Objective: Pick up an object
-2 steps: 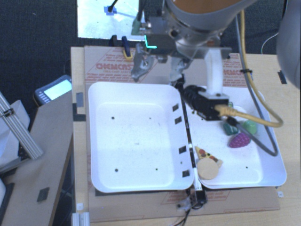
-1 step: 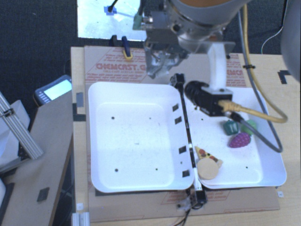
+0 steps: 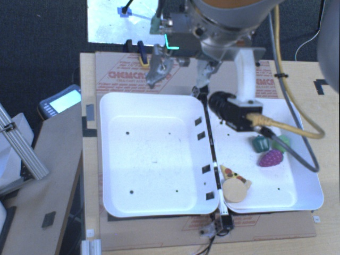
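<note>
My gripper [image 3: 180, 73] hangs high over the back rim where the two bins meet. Its two fingers [image 3: 157, 69] are spread wide, open, with nothing between them. The right bin [image 3: 303, 195] holds a purple grape bunch [image 3: 271, 157], a teal block [image 3: 261, 143] with a green piece [image 3: 283, 141] next to it, a small pizza slice [image 3: 232, 173] and a beige round cookie [image 3: 236, 191]. All of these lie in front of and to the right of the gripper, well apart from it.
The left bin [image 3: 114, 158] sits beside the right one, parted by a black divider with clips [image 3: 210, 142]. A black module [image 3: 234, 112] with a yellow cable [image 3: 289, 129] juts over the right bin's back. A handheld device [image 3: 60, 101] lies off the bench at left.
</note>
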Action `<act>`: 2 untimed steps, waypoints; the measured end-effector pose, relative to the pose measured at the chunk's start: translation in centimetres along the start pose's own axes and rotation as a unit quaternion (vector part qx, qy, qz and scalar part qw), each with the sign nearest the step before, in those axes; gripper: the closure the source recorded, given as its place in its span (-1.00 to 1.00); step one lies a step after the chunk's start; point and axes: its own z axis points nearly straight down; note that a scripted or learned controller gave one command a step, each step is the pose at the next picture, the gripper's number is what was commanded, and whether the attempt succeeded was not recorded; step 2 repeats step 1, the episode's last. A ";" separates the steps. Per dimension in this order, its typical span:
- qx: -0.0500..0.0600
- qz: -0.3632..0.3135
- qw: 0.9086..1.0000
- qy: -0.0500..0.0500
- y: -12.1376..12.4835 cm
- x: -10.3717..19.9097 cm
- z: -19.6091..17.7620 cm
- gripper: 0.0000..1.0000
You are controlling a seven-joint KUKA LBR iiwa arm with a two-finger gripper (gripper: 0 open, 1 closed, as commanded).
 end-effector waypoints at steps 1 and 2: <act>-0.001 -0.001 1.000 0.001 0.0 0.0 -1.1 1.00; -0.001 -0.001 1.000 0.001 0.0 0.0 -1.1 1.00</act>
